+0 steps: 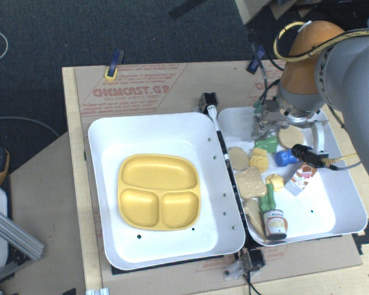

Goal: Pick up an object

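My gripper (265, 125) hangs low over the back left part of the right bin (338, 218), under the orange-banded wrist (303, 55). Right below it lies a green toy piece (267, 146) beside a yellow corn cob (259, 160). Close by are a blue piece (286, 157), a round tan cookie (238, 157), a pale disc (291, 136) and a slice of bread (250, 183). A small bottle with a green neck (274, 222) lies near the bin's front edge. A small white and red carton (301, 176) sits to the right.
The left bin (103, 142) holds a yellow divided plate (158, 190). A black clip (209, 102) sits where the bins meet at the back. A cable with a black plug (310, 156) runs from the wrist across the right bin.
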`<state>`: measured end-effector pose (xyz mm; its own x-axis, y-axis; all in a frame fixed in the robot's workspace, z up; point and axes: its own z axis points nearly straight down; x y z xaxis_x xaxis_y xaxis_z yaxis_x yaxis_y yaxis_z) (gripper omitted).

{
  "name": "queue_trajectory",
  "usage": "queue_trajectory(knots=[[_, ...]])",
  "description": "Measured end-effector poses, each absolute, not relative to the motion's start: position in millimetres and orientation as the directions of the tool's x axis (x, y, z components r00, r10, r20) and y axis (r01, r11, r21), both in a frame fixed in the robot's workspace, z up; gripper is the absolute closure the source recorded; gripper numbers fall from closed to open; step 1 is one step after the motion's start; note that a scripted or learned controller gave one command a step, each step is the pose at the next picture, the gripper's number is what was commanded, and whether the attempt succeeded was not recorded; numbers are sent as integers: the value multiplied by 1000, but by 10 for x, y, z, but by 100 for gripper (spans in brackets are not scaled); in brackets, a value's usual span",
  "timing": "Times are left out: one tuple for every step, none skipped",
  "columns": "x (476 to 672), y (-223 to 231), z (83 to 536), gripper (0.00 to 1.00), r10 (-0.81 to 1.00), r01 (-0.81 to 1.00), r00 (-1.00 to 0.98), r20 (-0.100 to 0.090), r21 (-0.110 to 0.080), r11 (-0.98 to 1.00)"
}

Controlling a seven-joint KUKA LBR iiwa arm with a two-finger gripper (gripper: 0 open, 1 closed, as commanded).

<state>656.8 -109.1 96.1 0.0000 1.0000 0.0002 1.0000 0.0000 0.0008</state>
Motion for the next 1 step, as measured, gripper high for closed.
queue_trajectory(knots=[[6558, -993, 1457, 100, 1000, 1000, -1, -1, 5, 1]])
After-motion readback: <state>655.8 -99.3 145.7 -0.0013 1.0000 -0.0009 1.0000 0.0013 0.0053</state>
